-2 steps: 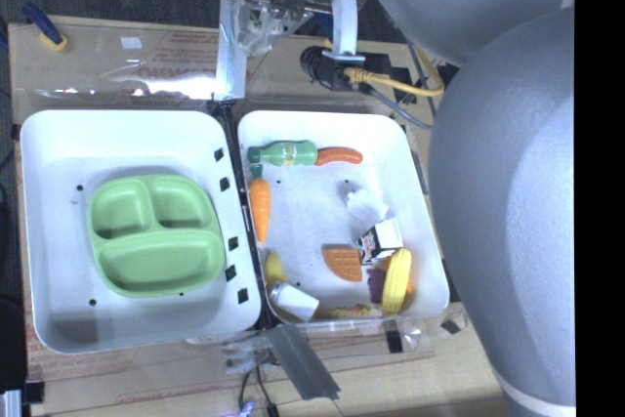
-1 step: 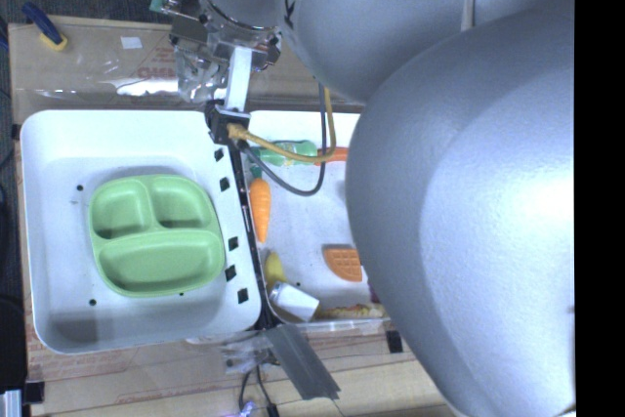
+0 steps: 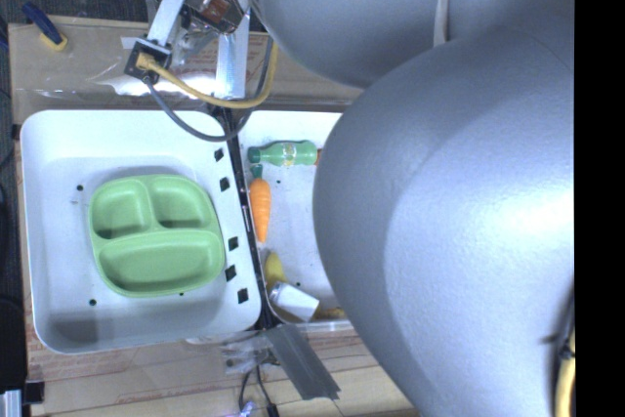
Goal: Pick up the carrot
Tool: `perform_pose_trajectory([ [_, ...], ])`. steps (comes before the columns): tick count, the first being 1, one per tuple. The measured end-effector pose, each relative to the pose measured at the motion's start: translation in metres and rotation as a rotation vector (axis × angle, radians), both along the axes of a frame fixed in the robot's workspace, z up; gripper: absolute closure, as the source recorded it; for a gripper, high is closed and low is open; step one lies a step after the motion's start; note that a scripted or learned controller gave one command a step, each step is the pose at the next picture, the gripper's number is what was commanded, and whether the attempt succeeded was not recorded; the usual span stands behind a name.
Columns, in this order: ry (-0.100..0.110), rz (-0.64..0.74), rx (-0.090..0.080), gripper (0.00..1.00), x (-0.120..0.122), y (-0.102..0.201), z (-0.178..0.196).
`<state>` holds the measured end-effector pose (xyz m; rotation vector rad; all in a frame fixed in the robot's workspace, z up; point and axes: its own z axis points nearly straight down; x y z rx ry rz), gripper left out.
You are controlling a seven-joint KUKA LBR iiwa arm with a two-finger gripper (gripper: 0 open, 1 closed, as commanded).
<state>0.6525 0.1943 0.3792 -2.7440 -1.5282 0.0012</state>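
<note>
Here the grey arm [image 3: 459, 171] fills the right side, hiding most of the right bin [image 3: 293, 127], while the left bin [image 3: 49, 210] holds a green divided plate [image 3: 156, 234]. The gripper [image 3: 186, 78] hangs above the bins' far edge; whether it is apart or together I cannot tell. The carrot [image 3: 260, 208] lies in the right bin beside the divider, just below a green bottle [image 3: 285, 153].

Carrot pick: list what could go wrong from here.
1. The carrot lies right against the divider wall between the bins, so a descending gripper may strike that wall or pinch only one side.
2. A green bottle lies just above the carrot's top end, and a yellow item sits just below it; either could be nudged or grabbed instead.
3. The gripper is above the bins' far edge, and the arm covers much of the right bin.
</note>
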Motion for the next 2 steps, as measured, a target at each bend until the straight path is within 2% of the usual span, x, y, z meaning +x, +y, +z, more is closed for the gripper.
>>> perform_pose_trajectory([
  [1, 0.009, -0.156, -0.004, 1.00, 0.002, 0.024, -0.071],
  [2, 0.008, -0.298, -0.004, 1.00, -0.009, 0.022, -0.145],
])
